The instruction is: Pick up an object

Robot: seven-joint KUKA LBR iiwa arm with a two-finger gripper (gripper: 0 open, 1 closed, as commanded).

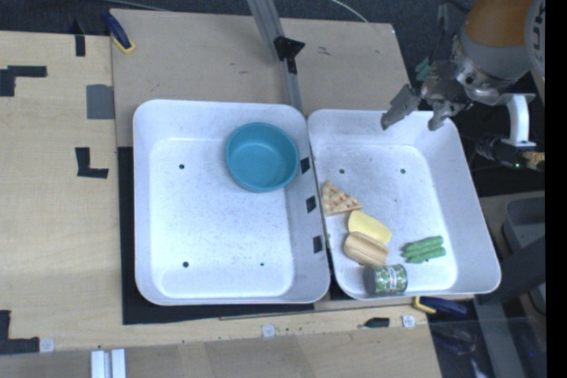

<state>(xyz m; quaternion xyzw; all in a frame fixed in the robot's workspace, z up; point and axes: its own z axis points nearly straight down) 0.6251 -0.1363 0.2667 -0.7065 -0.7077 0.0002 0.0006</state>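
**Operator:** Where are the things you could be picking up?

**Arm:** They are lying bunched in the near end of the right bin point(461, 164): a waffle-like wedge point(335, 198), a yellow block point(369, 227), a tan roll point(364, 250) touching it, a green bean pod point(423, 249) and a small can point(387, 280) on its side against the near wall. The cluster is sitting tight, so I am judging the pod or the can as the easier takes, each having some bare floor beside it.

**Operator:** And your end effector?

**Arm:** My end effector point(415, 114) is hovering over the bin's far rim, well apart from that cluster, fingers spread wide with nothing between them. I am keeping it high there so it stays out of the walls before any descent.

**Operator:** Anything else around?

**Arm:** A blue bowl point(261, 157) is resting in the left bin point(159, 199), near the divide. Both bins are sitting side by side on the worktop point(53, 190).
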